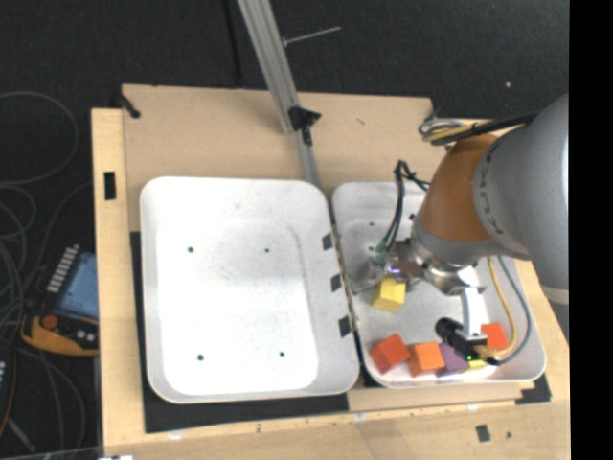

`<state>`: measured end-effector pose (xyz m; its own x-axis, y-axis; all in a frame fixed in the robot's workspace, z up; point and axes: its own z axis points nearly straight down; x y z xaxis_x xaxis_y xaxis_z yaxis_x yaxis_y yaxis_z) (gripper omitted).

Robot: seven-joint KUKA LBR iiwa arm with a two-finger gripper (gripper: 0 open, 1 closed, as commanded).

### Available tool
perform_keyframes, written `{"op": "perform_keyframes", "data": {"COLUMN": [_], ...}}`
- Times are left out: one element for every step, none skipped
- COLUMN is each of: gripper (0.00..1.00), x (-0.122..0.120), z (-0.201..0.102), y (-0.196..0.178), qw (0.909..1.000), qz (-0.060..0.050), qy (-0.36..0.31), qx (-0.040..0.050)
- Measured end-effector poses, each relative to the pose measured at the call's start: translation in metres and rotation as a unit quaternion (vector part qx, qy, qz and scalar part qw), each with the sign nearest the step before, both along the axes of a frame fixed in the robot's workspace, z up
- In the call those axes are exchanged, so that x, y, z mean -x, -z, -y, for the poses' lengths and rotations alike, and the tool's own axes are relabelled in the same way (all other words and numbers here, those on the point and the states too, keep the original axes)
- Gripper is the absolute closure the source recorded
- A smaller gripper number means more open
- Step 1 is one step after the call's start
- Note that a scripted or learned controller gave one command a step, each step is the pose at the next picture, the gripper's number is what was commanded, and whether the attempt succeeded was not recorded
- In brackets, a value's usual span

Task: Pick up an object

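In right bin, left half: gripper (381, 274) low over the floor, just above the yellow block (389, 295).
Gripper state: can't tell, too blurred and partly hidden by the wrist.
Yellow block: on bin floor, touching or just under the gripper tip; grasp not visible.
Near edge of right bin (359, 209): red block (388, 352), orange block (427, 357), purple block (452, 358) in a row, left to right; another red block (493, 336) further right.
Arm (498, 195): enters from right, orange band above wrist.
Left bin (239, 286): white, beside the right bin.
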<state>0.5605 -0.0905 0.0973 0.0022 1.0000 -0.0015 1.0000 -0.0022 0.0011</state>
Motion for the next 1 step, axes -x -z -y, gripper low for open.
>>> {"op": "perform_keyframes", "data": {"gripper": [1.0], "x": [-0.001], "z": [0.0014], "y": [-0.0106], "qw": [1.0], "qz": [0.001], "qy": [0.003], "qx": [0.0]}}
